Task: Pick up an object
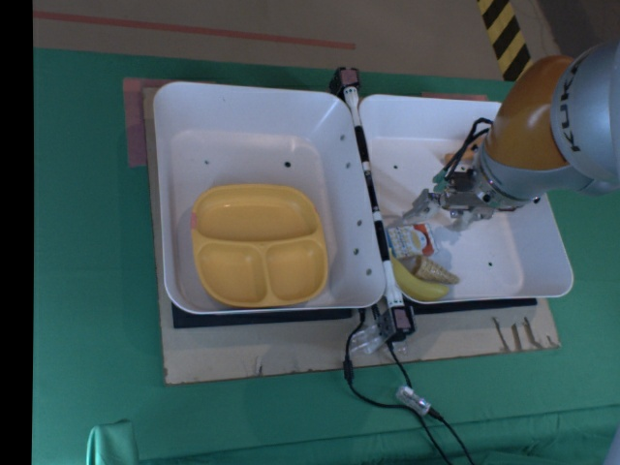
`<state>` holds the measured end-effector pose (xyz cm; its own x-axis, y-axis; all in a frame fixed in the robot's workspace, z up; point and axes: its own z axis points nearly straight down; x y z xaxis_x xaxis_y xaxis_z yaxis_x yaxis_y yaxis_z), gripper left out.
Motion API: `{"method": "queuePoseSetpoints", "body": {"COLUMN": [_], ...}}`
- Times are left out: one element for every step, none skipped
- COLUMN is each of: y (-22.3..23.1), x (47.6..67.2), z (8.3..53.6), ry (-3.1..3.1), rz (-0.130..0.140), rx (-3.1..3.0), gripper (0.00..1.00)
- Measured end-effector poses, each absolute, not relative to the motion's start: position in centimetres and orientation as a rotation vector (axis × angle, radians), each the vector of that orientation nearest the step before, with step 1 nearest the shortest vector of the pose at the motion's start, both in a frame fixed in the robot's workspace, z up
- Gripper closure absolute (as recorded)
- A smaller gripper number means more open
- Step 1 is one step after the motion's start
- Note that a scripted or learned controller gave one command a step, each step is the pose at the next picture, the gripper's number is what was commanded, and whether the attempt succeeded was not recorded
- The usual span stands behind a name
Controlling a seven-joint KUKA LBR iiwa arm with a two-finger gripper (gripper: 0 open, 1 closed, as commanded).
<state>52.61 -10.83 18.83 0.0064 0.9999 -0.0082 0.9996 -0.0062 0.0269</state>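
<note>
Over the right bin, near its middle and toward its left wall, the gripper hung at the end of the grey arm with its orange band, and whether its jaws stood open or closed could not be told from this slanted view, since the hardware blurred together. The likely targets lay crowded in the bin's front left corner: a small packet with white and orange print, a cone-shaped piece resting across a banana, all touching or overlapping, and all hard against the bin's left wall. That crowding looked like the main risk; a descent there could pinch two things at once, or push the packet sideways rather than catch it, and a finger might strike the wall or the divider between the bins. The banana's curve and smooth skin seemed apt to slip from a shallow grasp. At the left bin's front sat a yellow divided plate, well apart from all this.
</note>
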Motion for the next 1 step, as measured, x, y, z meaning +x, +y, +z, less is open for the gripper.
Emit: {"method": "queuePoseSetpoints", "body": {"y": [-11.19], "x": [52.82], "z": [20.32], "ry": [2.180], "rz": [0.027], "rx": [2.209], "gripper": [1.00]}}
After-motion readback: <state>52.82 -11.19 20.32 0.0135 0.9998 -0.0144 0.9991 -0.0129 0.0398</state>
